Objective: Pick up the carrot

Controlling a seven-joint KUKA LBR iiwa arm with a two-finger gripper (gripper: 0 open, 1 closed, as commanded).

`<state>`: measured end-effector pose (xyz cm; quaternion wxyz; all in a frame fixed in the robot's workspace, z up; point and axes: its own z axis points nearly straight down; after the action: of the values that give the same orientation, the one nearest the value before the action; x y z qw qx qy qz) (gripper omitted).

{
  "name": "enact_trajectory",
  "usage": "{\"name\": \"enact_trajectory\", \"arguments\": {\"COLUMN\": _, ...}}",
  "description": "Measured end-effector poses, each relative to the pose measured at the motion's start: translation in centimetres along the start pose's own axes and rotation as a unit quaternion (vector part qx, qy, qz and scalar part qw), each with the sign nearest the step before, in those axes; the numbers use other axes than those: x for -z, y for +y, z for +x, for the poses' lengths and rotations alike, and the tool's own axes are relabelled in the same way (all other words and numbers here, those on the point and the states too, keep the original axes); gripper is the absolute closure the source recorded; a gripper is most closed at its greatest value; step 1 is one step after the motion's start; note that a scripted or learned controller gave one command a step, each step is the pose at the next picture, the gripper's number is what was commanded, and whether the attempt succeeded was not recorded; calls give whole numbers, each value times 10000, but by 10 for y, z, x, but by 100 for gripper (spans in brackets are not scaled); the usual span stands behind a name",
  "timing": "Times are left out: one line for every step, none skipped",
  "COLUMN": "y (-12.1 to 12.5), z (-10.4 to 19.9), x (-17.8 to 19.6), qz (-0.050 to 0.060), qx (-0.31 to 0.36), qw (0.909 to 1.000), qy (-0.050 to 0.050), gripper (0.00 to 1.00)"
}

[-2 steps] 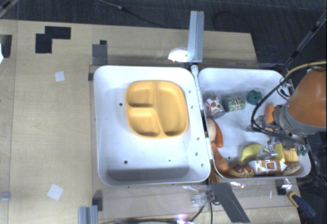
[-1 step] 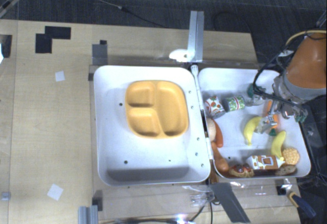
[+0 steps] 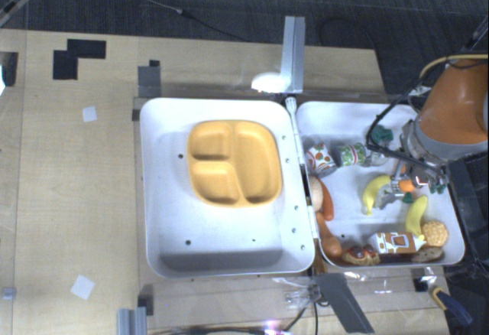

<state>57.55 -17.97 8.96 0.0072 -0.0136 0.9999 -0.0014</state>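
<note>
Two bananas (image 3: pixel 376 193), one carrot (image 3: pixel 326 203), one gripper (image 3: pixel 403 190).

No text, number or brand can be read anywhere. The small cans (image 3: pixel 337 157) and the carton (image 3: pixel 396 242) in the right bin (image 3: pixel 456 253) bear printed labels, too blurred to make out.

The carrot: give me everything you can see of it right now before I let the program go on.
The carrot is orange, smooth and plastic-looking, lying flat in the right bin against its left wall, long axis roughly along that wall. A pale object overlaps its upper left side, and a brownish item lies just below its lower end. The hand is over the bin's right part near the bananas, well apart from the carrot.
</note>
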Motion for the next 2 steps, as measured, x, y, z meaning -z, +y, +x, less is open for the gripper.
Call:
{"name": "enact_trajectory", "arguments": {"y": 3, "z": 27, "x": 1, "qz": 2, "qx": 17, "qw": 10000, "qy": -11, "gripper": 0}}
{"name": "enact_trajectory", "arguments": {"y": 11, "z": -48, "x": -2, "qz": -6, "qx": -1409, "qw": 9900, "qy": 3, "gripper": 0}}
